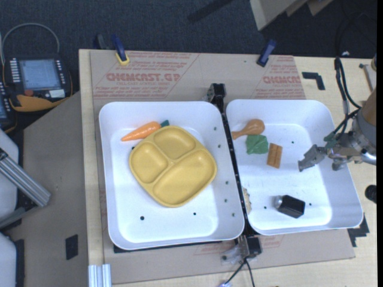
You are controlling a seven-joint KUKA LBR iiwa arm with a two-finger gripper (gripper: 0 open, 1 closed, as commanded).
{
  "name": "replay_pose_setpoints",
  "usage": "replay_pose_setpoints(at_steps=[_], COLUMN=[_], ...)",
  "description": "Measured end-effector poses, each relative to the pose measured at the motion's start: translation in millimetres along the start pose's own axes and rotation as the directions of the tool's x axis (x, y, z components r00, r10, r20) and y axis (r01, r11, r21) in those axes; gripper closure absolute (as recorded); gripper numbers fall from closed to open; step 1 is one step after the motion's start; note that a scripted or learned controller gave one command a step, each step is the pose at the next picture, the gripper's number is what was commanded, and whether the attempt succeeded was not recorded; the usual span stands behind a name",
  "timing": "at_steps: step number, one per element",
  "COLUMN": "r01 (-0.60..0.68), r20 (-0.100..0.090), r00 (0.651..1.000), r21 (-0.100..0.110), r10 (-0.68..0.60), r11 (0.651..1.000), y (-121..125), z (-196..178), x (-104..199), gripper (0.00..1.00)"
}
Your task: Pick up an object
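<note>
My gripper (325, 160) hangs over the right side of the right bin (311, 113), open, with nothing between its fingers. To its left in that bin lie an orange-brown block (274, 155), a green piece (257, 144) and a tan drumstick-shaped toy (250, 128). A black object with a silver end (291, 205) rests near the bin's front, below and left of the gripper. In the left bin (114, 184), an orange carrot (140, 131) lies against the far edge of a yellow divided plate (172, 165).
The two bins meet along a dark divider (230, 160). Cables (346, 82) run along the arm at the right edge. A pendant with a screen (37, 76) sits off the bench at the far left.
</note>
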State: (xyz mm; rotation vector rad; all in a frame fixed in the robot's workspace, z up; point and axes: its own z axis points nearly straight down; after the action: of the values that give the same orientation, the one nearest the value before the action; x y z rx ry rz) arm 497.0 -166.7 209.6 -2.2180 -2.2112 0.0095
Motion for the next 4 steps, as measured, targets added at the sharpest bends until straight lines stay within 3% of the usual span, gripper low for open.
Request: replay_pose_setpoints(at_steps=[1, 4], r01=[0.003, 0.002], r20=[0.003, 0.001], r00=[1.000, 1.000], r21=[-0.011, -0.008], r10=[-0.003, -0.002], r11=[1.000, 1.000], y=[2.6, -9.5], z=[-5.0, 126.7], x=[0.2, -2.6], gripper=[0.00, 0.00])
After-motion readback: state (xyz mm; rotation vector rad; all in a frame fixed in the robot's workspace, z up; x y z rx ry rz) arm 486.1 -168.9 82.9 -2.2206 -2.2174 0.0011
